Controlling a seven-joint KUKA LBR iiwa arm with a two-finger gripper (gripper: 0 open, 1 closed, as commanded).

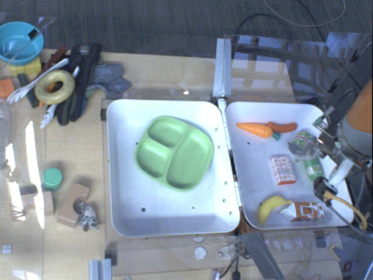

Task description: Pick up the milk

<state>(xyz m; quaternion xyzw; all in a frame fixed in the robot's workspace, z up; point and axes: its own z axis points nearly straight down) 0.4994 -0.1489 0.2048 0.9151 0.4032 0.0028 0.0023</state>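
Since the milk carton [306, 211] lies on its side at the near end of the right bin [256, 177], I'm treating this as a low, flat pick. Its white gabled end points at the banana [269, 207] and looks to be touching it or just beside it. The brown printed body runs toward the bin's near right corner.

The gripper [320, 146] hangs at the bin's right rim, over the green packet [313, 168], apart from the carton. Can't tell from this angle whether it is released or clenched. Nothing visibly held.

Handling, my read:
- Small carton, probably light, so lift load isn't the worry.
- Body panels look stiff enough. The gable end is likely the soft part, so I'd avoid squeezing there.
- Printed faces look smooth, so a slip or a twist is possible on a shallow bite.

Where I'd take hold: across the short width of the brown body, about mid-length and clear of the banana end. I'd come straight down with the closing axis square to the long sides.

Risks: the bin wall near the corner crowds one side, and a nudge could shove the carton into the banana.
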